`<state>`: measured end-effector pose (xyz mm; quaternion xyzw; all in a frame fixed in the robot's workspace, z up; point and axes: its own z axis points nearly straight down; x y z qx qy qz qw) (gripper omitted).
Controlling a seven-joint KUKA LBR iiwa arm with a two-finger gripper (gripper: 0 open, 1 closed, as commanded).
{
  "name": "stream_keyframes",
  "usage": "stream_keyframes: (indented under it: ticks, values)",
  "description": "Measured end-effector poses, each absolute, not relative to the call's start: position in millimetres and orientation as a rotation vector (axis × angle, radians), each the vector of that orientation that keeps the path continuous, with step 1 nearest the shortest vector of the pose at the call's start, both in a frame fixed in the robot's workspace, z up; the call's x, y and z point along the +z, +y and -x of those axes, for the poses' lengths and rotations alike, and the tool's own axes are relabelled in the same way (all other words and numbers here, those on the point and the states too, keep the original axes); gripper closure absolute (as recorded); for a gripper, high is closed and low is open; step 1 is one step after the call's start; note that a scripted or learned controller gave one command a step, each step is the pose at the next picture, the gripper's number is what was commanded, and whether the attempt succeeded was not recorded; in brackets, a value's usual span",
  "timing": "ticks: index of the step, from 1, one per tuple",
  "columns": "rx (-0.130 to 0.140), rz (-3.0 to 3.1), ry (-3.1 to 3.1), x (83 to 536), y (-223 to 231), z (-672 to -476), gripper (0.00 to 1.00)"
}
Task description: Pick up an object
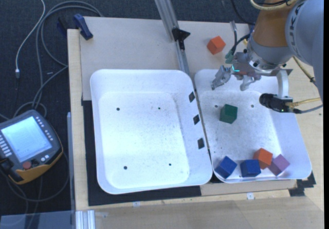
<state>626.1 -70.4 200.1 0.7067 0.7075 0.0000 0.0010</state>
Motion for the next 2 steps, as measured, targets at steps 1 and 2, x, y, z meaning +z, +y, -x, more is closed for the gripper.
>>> stream_keyframes:
  ticks: [1, 2]
  values:
    - [-0.011, -2.232, 2.223, 94.7, -110.4, -600.0, 0.00]
    - [0.003, -2.222, 2.222, 110.7, -107.9, -603.9, 1.00]
